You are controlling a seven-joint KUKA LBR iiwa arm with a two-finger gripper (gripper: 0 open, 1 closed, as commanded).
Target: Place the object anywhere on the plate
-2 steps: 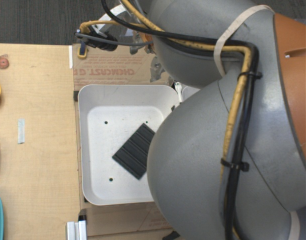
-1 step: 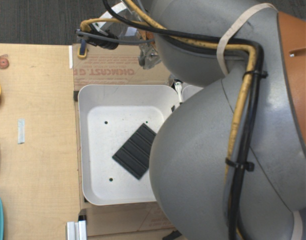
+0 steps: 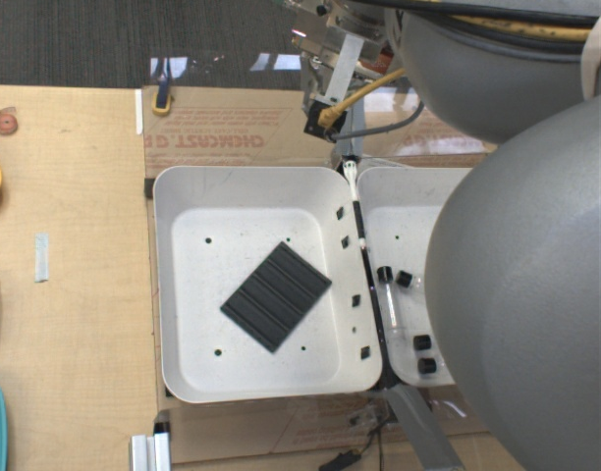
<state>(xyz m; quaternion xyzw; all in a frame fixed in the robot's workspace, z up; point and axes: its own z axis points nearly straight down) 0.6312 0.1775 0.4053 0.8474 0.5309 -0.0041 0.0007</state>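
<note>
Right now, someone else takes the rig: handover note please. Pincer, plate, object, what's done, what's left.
Pincer: hidden by the big grey arm that covers most of the right bin; open or shut can't be told.
Plate: the dark ribbed rectangular plate lies flat and turned at a slant in the middle of the left bin.
Object: can't pick it out. A few small dark bits lie at the right bin's left side.
Done: nothing sits on the plate.
Left: grasp the object and set it on the plate.
</note>
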